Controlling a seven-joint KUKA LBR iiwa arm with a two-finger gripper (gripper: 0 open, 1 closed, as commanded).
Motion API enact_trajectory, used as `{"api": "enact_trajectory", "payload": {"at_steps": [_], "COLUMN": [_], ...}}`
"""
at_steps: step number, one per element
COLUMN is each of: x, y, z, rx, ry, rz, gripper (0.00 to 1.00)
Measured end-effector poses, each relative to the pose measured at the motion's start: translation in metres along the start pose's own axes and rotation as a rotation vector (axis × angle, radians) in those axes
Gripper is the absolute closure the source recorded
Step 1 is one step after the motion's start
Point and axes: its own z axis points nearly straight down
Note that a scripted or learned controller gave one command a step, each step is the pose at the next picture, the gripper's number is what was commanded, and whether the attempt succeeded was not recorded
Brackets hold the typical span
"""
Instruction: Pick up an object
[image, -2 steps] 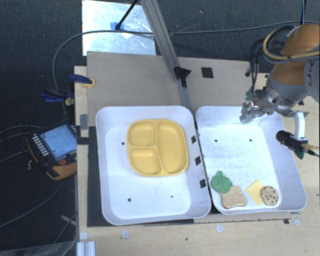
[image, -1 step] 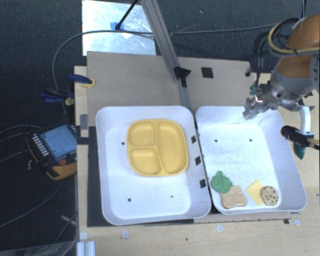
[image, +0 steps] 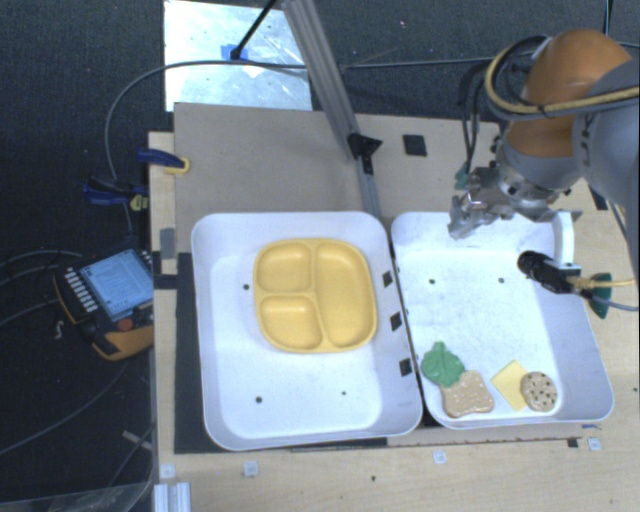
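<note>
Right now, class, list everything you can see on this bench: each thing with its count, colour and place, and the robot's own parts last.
shallow white bins: two, white, side by side on the bench
yellow divided plastic plate: one, yellow, in the left bin
green leafy toy piece: one, green, right bin's near edge
tan toast-shaped toy: one, tan, touching the green piece
yellow cheese-like square: one, yellow, right of the toast
round speckled cookie toy: one, brown, against the cheese
blue-screened handheld controller: one, left of the bins
gripper: one, grey, over the right bin's far edge
</note>
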Motion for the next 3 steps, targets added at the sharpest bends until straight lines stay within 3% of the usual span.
{"api": "enact_trajectory", "payload": {"at_steps": [3], "x": [0.178], "y": [-0.016], "z": [0.001], "rx": [0.0], "ry": [0.001], "rz": [0.0], "gripper": [1.0]}}
